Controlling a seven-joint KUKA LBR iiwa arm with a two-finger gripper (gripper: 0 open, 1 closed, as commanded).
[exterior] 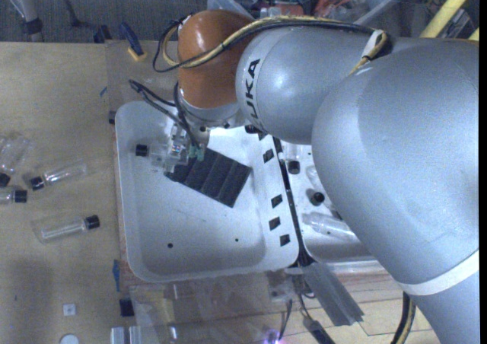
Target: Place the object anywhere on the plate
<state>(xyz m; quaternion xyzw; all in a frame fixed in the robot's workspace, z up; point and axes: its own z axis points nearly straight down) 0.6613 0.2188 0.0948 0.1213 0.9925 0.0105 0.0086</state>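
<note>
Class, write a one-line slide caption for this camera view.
KUKA arm reaches into the left white bin, its end effector low beside a dark ribbed plate.

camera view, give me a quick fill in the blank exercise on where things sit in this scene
1. The dark ridged plate lies in the ____ bin.
2. The band above the wrist is ____.
3. The clear vials lie on the ____, outside the bins.
4. The gripper hovers at the plate's ____ end.

Missing words: left; orange; bench; left
</note>
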